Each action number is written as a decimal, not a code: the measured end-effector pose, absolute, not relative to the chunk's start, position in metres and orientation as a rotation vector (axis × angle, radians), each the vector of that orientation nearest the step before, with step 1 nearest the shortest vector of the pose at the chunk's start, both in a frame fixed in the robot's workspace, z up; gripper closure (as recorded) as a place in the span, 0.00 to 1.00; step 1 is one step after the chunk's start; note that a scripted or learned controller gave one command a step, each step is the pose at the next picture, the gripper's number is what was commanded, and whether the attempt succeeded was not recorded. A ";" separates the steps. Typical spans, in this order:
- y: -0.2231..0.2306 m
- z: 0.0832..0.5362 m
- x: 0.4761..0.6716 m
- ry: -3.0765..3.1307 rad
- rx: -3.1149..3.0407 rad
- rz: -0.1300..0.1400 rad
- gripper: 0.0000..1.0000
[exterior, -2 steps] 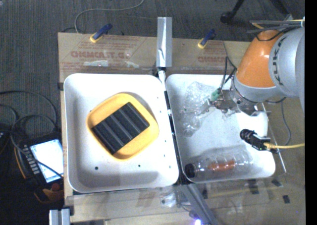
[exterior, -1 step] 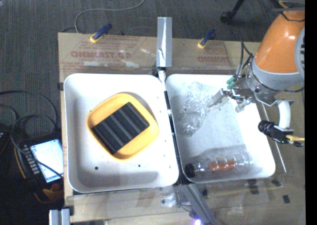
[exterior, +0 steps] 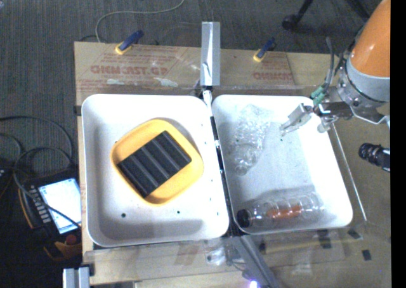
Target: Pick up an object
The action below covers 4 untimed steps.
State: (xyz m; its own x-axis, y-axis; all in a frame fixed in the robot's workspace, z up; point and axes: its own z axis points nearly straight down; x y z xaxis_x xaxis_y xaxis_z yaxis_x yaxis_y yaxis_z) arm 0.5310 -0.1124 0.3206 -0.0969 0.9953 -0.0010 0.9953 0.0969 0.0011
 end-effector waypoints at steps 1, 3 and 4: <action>-0.098 0.093 0.548 2.323 2.110 0.005 0.00; -0.109 0.120 0.558 2.124 2.316 -0.006 0.00; -0.108 0.092 0.562 2.284 2.150 0.004 0.00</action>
State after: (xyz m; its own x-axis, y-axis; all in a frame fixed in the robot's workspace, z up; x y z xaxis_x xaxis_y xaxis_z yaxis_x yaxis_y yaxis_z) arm 0.5621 -0.1079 0.0920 -0.0606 0.9982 -0.0017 0.9982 0.0606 0.0053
